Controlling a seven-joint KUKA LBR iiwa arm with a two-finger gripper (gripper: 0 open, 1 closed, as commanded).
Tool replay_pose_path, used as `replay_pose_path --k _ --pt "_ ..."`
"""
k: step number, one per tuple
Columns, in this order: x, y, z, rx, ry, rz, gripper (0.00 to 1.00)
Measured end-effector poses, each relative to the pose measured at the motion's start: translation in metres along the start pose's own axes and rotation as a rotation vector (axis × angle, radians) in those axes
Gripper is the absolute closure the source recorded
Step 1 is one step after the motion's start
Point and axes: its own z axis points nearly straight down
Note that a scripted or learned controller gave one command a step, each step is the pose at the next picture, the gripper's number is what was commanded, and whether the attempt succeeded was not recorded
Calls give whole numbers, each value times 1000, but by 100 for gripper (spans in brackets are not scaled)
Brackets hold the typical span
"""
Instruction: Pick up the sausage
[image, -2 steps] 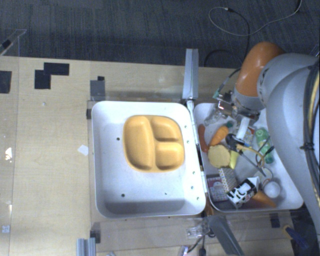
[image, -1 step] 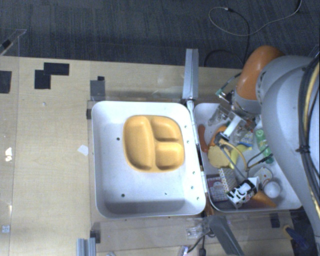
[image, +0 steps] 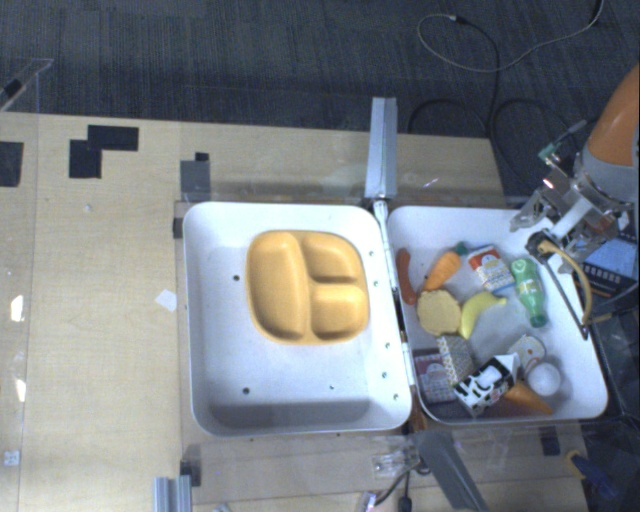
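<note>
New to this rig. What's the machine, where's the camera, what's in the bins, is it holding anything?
One fixed camera looks down at a slant on a bench with two shallow white bins. The left white bin holds a yellow plastic divided tray. The right white bin holds toy food: a slim reddish-brown sausage along its left wall, an orange carrot, a yellow banana, a green bottle, a black-and-white carton and more. The machine is a grey robot arm with an orange band, reaching in from the right. Its pincer sits over the right bin's far right corner, away from the sausage, with nothing visibly between its fingers.
</note>
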Motion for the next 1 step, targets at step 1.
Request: replay_pose_path --k 1 --pt "47 -23 86 3 -1 34 0"
